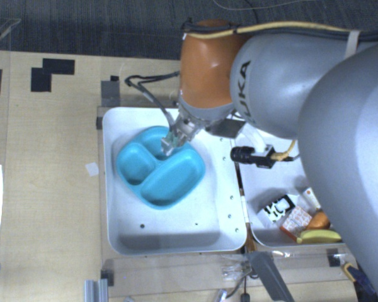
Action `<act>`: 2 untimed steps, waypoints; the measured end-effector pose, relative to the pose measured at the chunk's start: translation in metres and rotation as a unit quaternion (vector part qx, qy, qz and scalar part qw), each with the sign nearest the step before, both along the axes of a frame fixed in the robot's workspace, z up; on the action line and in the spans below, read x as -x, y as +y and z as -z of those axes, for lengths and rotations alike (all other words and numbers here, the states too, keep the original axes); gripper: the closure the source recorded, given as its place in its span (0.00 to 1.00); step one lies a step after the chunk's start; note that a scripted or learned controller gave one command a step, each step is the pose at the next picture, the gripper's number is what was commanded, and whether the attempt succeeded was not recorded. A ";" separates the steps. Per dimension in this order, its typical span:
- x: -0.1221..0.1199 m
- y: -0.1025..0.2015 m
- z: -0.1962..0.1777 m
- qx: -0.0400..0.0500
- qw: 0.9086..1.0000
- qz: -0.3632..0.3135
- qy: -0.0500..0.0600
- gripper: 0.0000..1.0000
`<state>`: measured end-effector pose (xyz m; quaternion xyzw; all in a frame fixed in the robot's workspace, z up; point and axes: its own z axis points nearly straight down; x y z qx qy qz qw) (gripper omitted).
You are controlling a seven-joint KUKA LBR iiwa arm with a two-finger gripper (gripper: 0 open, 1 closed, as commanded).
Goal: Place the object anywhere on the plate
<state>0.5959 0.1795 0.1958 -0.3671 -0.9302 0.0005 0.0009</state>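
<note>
- At the near right, the right bin (pixel 264 234) holds a small cluster of things in its near corner: a yellow banana (pixel 319 236) lying along the near wall, a red-and-white packet (pixel 295 219) just behind it, an orange piece (pixel 319 219) beside the packet, and a black-and-white box (pixel 276 207) to the packet's left.
- The arm (pixel 315 87) covers most of the right bin, crossing from the right edge toward the middle.
- The left bin (pixel 123 231) sits beside the right one, their walls touching along the middle.
- In the left bin lies the blue plate (pixel 170 181), a divided dish with a large near compartment and two smaller ones behind it; it is turned at a slant to the bin's walls.
- The gripper (pixel 173 142) hangs over the far part of the plate, at the ridge between its compartments, below the orange band (pixel 205 68).
- Whether it is spread or closed cannot be told from this view, and nothing can be made out between its tips.
- No single object of the task can be picked out; the loose things lie in the right bin, well apart from the plate.
- A black cable (pixel 148 93) loops from the wrist toward the far left corner of the left bin.
- Beyond the bins lies the pale bench (pixel 44 168), with black marks (pixel 50 73) near its far edge.
</note>
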 end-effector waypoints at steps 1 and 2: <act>0.067 -0.081 -0.060 0.000 0.999 -0.052 -0.001 1.00; 0.070 -0.034 -0.045 -0.001 0.967 -0.255 -0.001 1.00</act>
